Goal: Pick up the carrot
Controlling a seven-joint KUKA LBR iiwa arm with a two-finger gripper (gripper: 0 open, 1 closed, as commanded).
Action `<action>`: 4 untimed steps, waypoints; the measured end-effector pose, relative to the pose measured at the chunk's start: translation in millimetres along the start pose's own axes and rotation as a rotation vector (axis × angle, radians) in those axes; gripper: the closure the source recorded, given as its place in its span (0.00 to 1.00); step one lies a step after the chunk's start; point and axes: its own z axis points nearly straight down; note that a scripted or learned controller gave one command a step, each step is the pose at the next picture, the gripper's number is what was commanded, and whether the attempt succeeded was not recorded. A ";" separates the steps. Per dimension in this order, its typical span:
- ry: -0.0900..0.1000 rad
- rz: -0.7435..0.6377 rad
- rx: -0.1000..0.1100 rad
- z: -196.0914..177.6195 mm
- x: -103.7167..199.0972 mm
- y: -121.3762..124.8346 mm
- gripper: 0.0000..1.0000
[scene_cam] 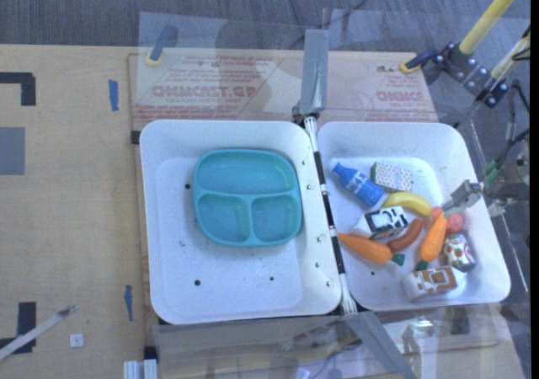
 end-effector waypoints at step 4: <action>-0.009 -0.382 -0.019 127.8 43.8 50.0 1.00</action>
